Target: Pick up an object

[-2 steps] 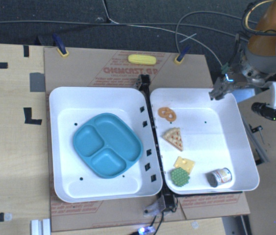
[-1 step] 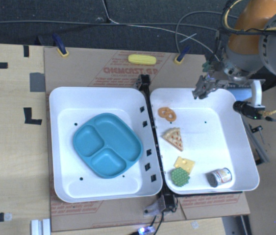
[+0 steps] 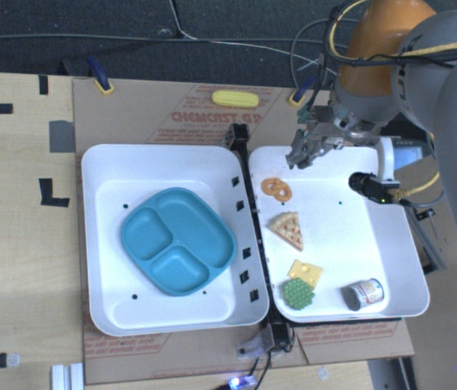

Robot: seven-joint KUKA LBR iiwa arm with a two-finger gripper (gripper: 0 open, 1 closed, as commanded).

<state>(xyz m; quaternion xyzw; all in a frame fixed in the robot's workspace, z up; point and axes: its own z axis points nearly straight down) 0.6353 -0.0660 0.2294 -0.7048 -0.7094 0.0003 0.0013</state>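
Observation:
In the right bin (image 3: 374, 218) lie a pretzel (image 3: 276, 189), a pizza slice (image 3: 287, 230), a yellow cheese wedge (image 3: 305, 272), a green bumpy ball (image 3: 298, 294) and a small grey can (image 3: 364, 293). My gripper (image 3: 299, 158) hangs over the bin's far left corner, just up and right of the pretzel. Nothing shows between its fingers. The grey arm with its orange band (image 3: 386, 31) reaches in from the upper right.
The left bin (image 3: 106, 177) holds a blue divided plate (image 3: 178, 240). A yellow banana-like toy (image 3: 234, 98) lies on the cardboard behind the bins. Black clips line the divider between the bins. Cables hang by the arm's wrist.

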